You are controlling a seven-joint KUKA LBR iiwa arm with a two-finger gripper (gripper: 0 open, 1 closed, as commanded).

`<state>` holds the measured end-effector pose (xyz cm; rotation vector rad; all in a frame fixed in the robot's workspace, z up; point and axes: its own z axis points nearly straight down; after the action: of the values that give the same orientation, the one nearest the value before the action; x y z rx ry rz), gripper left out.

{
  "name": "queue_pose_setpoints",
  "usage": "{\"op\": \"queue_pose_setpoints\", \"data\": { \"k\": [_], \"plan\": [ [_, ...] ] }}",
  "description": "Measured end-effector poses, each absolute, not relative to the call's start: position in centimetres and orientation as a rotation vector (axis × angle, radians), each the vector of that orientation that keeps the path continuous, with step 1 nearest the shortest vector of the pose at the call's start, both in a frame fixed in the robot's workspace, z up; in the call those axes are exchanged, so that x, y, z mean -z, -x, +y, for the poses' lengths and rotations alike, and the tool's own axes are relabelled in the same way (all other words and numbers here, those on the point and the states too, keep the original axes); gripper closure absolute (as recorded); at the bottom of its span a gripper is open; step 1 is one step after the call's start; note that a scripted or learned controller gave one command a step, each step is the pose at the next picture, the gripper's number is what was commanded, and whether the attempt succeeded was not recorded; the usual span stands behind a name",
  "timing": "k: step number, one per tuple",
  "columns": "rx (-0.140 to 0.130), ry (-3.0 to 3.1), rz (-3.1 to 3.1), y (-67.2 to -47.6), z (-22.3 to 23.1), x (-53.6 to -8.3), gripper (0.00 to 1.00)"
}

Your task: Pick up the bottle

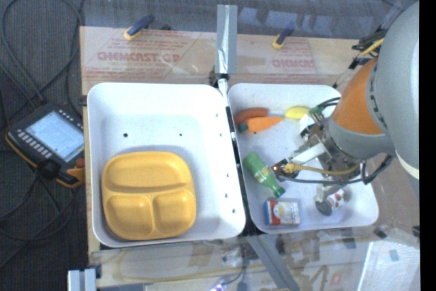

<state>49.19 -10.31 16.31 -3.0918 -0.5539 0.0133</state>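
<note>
The green bottle [262, 174] lies on its side in the right bin [354, 218], near the bin's left wall, with its cap end pointing to the lower right. My gripper [325, 180] hangs over the middle of the right bin, a little to the right of the bottle, below the grey wrist with the orange band. Nothing shows between the gripper and the bottle, and they look apart.
In the right bin, an orange carrot [264, 123], a reddish sausage [251, 114] and a yellow fruit [298, 112] lie at the back. A small red and blue carton [281, 212] and a small red-white object [332, 200] sit at the front. The left bin [157, 105] holds a yellow divided tray [148, 194].
</note>
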Motion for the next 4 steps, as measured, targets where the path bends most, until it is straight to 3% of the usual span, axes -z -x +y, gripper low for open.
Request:
{"op": "queue_pose_setpoints", "data": {
  "k": [1, 2, 3, 4],
  "plan": [
    [0.003, 3.033, -0.816, -51.4, -9.9, -8.9, 0.0],
    [0.005, 3.033, -0.816, -51.5, -9.9, -9.8, 1.0],
    [-0.009, 3.128, -0.317, -52.4, -1.4, -18.3, 1.0],
    [-0.009, 3.088, -0.59, -50.0, -6.5, -25.1, 1.0]
  ]
}}
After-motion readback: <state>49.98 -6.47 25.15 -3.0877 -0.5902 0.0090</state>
